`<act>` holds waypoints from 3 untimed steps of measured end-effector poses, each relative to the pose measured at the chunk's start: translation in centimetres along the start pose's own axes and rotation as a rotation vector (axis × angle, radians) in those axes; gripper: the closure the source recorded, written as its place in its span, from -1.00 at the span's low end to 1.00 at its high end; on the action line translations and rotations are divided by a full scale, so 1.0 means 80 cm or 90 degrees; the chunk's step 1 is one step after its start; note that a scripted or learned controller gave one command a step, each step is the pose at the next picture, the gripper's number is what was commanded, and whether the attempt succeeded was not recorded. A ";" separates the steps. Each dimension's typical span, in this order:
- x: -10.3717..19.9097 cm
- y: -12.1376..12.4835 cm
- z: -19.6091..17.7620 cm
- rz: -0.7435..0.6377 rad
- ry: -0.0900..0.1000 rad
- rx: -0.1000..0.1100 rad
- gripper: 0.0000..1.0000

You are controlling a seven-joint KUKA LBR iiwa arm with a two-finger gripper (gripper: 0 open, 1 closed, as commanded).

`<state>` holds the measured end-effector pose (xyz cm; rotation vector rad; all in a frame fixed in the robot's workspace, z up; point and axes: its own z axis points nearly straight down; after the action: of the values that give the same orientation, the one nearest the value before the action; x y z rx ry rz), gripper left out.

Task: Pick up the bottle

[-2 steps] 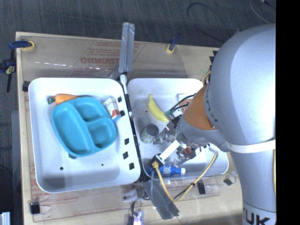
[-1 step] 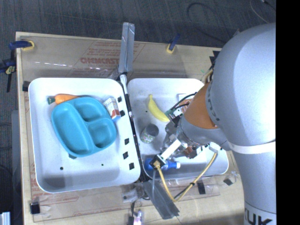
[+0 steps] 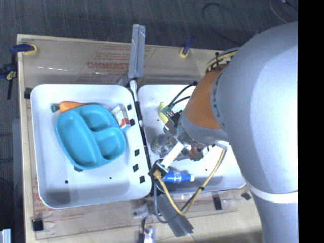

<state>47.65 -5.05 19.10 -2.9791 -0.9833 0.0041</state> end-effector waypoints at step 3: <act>0.050 -0.068 -0.049 -0.170 0.000 -0.003 1.00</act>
<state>47.69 1.68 23.06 -2.8248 -1.3729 0.0014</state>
